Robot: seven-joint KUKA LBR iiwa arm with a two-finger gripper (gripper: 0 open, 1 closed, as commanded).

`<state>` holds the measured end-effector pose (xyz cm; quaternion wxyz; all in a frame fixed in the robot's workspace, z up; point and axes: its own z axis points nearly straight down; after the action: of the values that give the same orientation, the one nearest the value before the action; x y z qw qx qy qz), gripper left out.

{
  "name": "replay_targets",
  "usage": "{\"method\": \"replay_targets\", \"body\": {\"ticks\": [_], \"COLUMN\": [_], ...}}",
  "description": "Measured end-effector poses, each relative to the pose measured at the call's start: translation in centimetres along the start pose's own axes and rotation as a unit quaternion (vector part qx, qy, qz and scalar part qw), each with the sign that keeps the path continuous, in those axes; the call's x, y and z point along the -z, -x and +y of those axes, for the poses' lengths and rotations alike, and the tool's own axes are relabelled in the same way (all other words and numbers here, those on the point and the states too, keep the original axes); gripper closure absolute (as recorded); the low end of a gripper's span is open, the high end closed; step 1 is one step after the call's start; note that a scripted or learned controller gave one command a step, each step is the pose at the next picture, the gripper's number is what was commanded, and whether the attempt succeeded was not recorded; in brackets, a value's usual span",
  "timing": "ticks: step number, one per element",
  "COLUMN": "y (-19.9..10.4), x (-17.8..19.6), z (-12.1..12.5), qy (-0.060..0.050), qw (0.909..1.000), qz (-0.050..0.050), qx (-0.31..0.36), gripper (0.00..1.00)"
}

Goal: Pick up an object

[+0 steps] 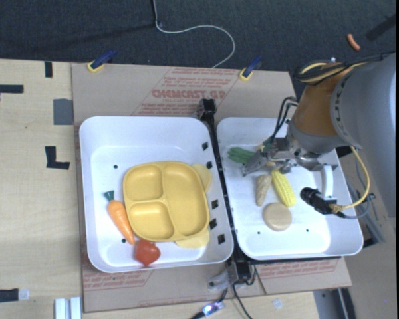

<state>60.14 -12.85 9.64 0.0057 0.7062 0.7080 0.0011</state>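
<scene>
your gripper (269, 157) sits low in the right bin (332, 244), near its upper left part, with the grey arm (366, 105) and its orange band (316, 108) coming in from the right above it. you cannot tell from this view how the tool is set, spread or pinching; the wrist and dark hardware cover that spot.

just left of the gripper lies a green vegetable (241, 155), its long axis running roughly left to right, one end toward the divider between the bins and the other under the gripper. whether it is touched is not clear.

below the gripper you have a corn cob (283, 188), long axis slanting from upper left down to lower right. touching its left side is a pale beige piece (263, 189), standing nearly top to bottom in the view. just under the cob's lower end rests a round cream-coloured piece (277, 216).

in the left bin (96, 135) a yellow divided plate (166, 200) takes the middle. a carrot (120, 219) lies beside the plate's left edge, green top toward the upper left, tip toward the lower right, near a red tomato (146, 251) at the plate's lower edge.

both bins stand on a cardboard sheet (179, 92).
</scene>
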Motion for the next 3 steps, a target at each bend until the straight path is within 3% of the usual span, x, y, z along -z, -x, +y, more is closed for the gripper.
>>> {"method": "replay_targets", "body": {"ticks": [1, 3], "y": [-0.1, -0.9], "x": [1.4, 12.3], "z": [0.1, 1.0], "qy": [0.001, -0.003], "qw": [1.0, 1.0], "qz": [0.001, 0.003], "qx": [0.0, 0.0], "gripper": [1.0, 1.0]}}
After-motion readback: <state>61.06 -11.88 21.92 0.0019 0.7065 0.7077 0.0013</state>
